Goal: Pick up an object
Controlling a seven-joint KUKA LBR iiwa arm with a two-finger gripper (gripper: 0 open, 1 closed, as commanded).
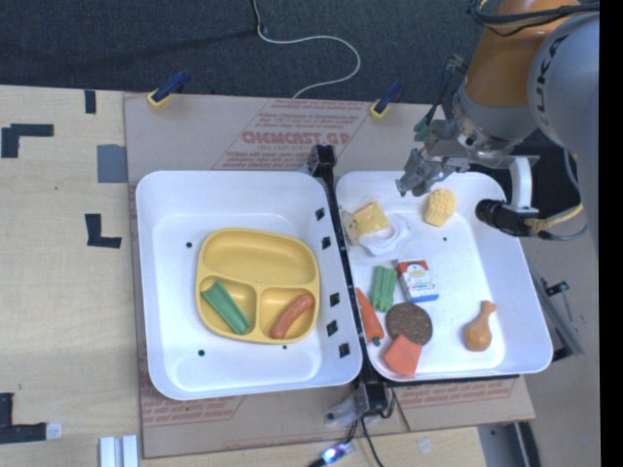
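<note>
Near edge of right bin [531, 353]: orange wedge [402, 356], brown patty [409, 323], carrot [369, 317], drumstick [476, 328], all untouched. Left bin's yellow tray [258, 251] holds a green pickle [226, 305] and a sausage [291, 316]. Farther back, the corn piece [440, 206] lies just beside the gripper [419, 177], the likely target. Gripper hangs over the bin's far end, carrying nothing. Can't tell whether the claw is apart or together. Grasp and lift remain.
</note>
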